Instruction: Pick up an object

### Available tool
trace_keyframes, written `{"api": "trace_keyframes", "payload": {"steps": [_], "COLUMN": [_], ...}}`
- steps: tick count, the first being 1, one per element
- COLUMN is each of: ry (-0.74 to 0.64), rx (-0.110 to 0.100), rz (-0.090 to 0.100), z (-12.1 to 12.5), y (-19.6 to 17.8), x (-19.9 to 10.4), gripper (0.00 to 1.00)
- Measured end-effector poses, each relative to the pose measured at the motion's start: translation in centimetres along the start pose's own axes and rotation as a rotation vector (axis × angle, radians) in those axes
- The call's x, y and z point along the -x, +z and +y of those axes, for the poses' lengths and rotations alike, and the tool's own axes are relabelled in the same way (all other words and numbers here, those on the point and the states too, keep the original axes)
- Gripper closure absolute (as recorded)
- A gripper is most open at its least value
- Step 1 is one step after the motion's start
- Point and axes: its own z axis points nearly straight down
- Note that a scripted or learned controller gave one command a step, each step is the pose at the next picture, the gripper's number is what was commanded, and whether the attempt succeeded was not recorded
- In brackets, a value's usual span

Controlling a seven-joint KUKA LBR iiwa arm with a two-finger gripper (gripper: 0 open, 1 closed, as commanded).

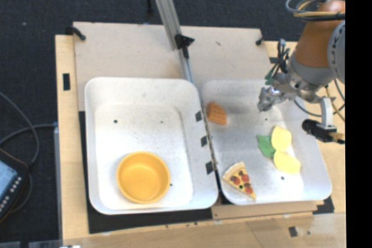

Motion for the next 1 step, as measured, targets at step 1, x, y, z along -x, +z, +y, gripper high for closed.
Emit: {"api": "trace_keyframes", "payload": {"steps": [1], "ry": [-0.003], "rx": [0.001], "rz": [0.000], "z": [-0.33], "y": [-5.87], "x": [-0.37], "gripper": [1.00]}}
